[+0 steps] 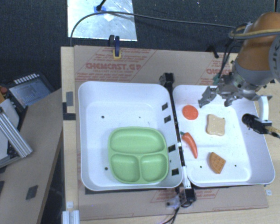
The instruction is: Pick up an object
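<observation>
Camera view: gripper [218, 98] spread, holding nothing; right bin [259, 171] has four food pieces.

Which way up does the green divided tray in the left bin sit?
Upright. The green divided tray lies flat on the left bin's floor with its three hollow compartments facing up, nothing in them.

I read this as a robotics lab: bench [130, 62] topped with printed cardboard, two white bins [91, 125] clamped together, loose cables [177, 20], aluminium extrusion [9, 129], electronics box [30, 91] at left.
</observation>
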Robot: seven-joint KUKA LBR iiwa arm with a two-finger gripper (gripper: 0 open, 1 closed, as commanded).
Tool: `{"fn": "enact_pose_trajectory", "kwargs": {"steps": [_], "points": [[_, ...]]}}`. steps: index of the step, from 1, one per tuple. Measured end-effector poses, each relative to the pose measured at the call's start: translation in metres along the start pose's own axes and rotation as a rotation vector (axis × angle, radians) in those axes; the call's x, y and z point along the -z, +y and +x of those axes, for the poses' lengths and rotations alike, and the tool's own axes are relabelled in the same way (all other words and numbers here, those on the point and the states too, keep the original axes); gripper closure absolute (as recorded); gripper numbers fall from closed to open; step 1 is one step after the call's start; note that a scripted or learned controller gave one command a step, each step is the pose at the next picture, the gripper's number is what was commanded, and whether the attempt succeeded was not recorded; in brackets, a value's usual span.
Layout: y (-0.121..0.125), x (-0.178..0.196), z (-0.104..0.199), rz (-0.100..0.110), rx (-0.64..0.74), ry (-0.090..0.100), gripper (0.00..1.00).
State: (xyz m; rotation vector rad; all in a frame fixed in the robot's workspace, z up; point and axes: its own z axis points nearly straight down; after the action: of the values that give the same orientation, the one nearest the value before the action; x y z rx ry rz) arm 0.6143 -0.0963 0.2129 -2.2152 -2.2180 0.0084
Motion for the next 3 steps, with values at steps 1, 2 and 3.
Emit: {"fn": "enact_pose_trajectory", "kwargs": {"steps": [1,2,3], "points": [[0.002,0.005,0.000,-0.010,0.002,-0.001,0.00],[-0.004,-0.055,-0.001,-0.005,0.000,-0.001,0.00],[-0.005,-0.117,-0.003,-0.004,-0.001,0.000,0.00]]}}
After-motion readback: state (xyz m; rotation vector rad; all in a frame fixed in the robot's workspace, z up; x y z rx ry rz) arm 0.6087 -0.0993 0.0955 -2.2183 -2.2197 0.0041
